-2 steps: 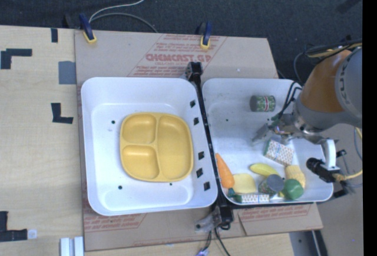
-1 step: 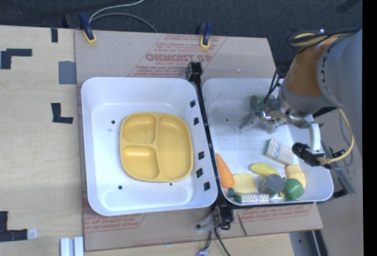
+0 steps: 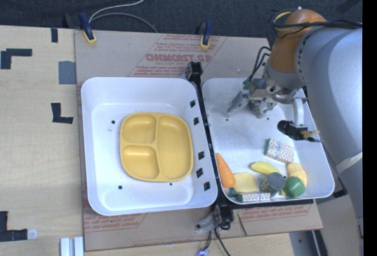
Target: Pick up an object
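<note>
hand: my gripper hangs low over the far, bare half of the right bin. The fingers look spread apart with nothing between them, so I'm empty-handed.

target: anything counts, and everything loose is down along the near edge of the right bin, well apart from where I am.

my pick: the carrot. It lies by itself against the left wall, pointing roughly far-to-near, and only its near end is close to the pile.

how I'd do it: come over above the carrot's middle, turn the wrist so the fingers close across its width and not along it, then go down with the fingers wide. I'd keep the left finger off the bin wall, since there isn't much room on that side.

backup: the packet sits a bit apart from the rest, but it looks flat, so probably a harder grab.

risk: the pile is tight and I reckon a sloppy descent just shoves stuff around.

right bin: carrot, banana, yellow block, a grey thing I can't make out, corn, green ball, packet.

left bin: just a yellow plate with three compartments and nothing on it, lying flat in the middle.
</note>
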Controlling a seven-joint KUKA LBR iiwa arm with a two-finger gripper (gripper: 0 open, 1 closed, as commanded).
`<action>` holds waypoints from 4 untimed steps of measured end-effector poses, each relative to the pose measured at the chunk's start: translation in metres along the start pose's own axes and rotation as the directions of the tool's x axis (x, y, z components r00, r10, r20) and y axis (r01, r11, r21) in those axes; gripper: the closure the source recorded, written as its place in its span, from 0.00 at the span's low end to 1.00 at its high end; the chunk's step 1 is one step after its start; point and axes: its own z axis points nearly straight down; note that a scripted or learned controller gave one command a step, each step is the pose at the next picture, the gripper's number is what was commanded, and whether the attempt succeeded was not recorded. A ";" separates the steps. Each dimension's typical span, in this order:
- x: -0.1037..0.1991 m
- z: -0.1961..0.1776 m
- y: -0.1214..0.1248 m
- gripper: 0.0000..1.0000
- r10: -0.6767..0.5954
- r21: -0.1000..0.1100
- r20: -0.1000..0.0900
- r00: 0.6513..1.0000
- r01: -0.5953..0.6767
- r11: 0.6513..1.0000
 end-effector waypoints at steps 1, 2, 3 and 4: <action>-0.022 0.001 0.001 0.00 -0.007 0.003 -0.015 1.000 0.007 1.000; -0.039 0.001 0.002 0.00 -0.011 0.004 -0.023 1.000 0.011 1.000; -0.062 0.000 0.004 0.00 -0.010 -0.009 -0.012 1.000 0.010 1.000; -0.077 -0.004 0.009 0.00 -0.012 -0.042 0.003 1.000 0.012 0.999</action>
